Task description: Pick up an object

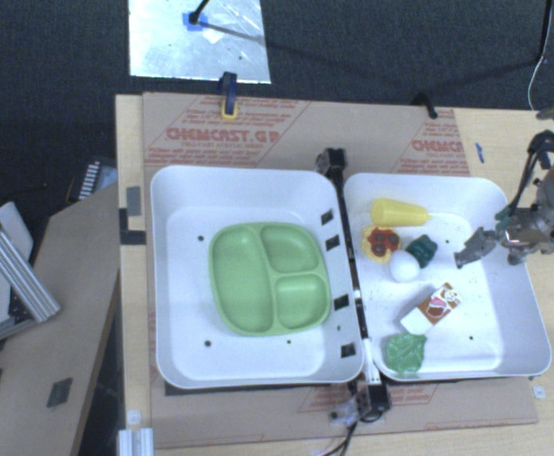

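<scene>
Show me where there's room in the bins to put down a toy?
The left bin has bare floor all round the green divided plate, most toward its far corners. The right bin is bare along its near right side, below the gripper. It is crowded by the divider: yellow piece, white ball, small carton.

A: What's in the left bin (177, 255)?
B: A green divided plate (267, 278), lying flat.
A: And the right bin (519, 293)?
B: A yellow piece (398, 213) at the far side, a white ball (404, 268) and a small carton (431, 309) mid-bin; the gripper (473, 248) hovers right of them.
</scene>
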